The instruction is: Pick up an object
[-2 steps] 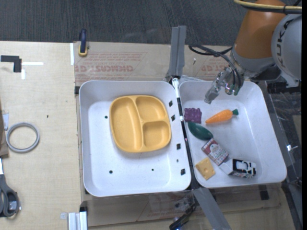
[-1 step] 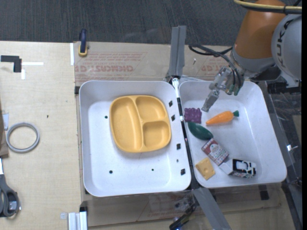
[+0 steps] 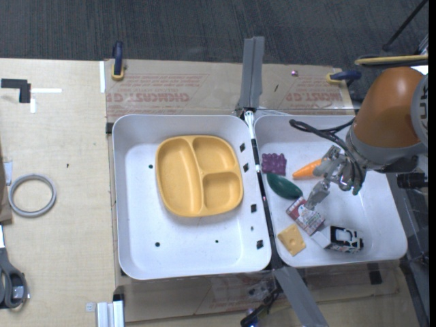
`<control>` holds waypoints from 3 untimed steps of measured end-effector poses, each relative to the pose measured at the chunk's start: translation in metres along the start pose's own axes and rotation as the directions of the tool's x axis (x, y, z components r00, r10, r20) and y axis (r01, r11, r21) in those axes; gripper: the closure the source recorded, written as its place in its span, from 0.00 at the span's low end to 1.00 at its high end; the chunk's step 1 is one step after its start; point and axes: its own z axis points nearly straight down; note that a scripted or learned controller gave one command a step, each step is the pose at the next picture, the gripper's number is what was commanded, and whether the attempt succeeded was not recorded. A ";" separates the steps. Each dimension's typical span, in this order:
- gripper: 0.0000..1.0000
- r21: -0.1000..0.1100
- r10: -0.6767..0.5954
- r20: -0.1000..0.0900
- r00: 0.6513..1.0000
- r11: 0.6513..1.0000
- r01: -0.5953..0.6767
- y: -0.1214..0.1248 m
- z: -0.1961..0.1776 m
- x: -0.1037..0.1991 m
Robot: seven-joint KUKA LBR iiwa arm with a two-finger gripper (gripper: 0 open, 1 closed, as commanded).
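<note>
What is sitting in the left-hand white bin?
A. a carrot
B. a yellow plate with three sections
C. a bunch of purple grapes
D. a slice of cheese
B: the yellow divided plate lies alone in the left bin, while the grapes, carrot and cheese slice all lie in the right bin.

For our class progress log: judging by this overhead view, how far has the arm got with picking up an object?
Done: the gripper has reached into the right bin, low over the red-and-white packet.
In hand: nothing visibly lifted; the packet, green object, carrot, purple grapes, cheese slice and black-and-white item lie on the bin floor.
Left: gripping and raising one.
</note>
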 end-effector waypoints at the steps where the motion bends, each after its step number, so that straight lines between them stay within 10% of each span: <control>1: 0.00 0.000 0.193 0.001 0.981 0.981 -0.193 0.033 0.039 -0.031; 2: 1.00 0.002 0.191 0.001 0.982 0.982 -0.191 0.033 0.032 -0.031; 3: 1.00 0.000 0.046 0.002 0.999 0.999 -0.046 0.093 -0.125 0.030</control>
